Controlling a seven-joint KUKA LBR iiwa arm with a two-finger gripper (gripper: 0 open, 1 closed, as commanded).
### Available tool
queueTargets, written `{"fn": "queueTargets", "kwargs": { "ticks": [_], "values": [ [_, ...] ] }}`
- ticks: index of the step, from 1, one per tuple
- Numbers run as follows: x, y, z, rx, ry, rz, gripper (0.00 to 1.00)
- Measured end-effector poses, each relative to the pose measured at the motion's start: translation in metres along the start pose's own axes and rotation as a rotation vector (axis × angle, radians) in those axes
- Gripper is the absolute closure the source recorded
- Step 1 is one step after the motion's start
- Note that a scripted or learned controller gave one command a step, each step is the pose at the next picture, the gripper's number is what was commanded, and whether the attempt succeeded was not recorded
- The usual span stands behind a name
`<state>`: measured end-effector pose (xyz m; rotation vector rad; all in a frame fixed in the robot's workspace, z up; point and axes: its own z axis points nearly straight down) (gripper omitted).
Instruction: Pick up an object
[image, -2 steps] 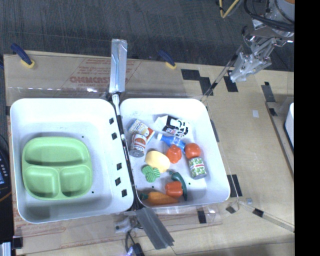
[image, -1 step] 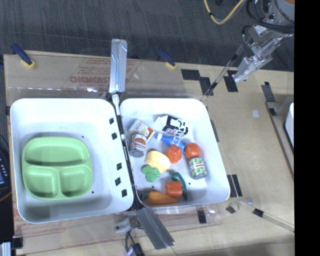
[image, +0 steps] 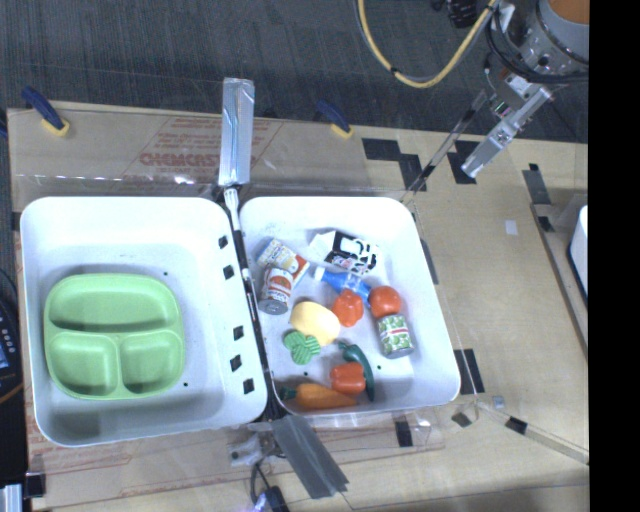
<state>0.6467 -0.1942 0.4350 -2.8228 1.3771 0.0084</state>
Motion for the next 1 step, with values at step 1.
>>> {"fn": "queueTargets", "kwargs": {
  "ticks": [1],
  "values": [
    [0.0122, -0.0053, -0.0073, 0.007, 0.007, -0.253, 1.0]
  ]
}}
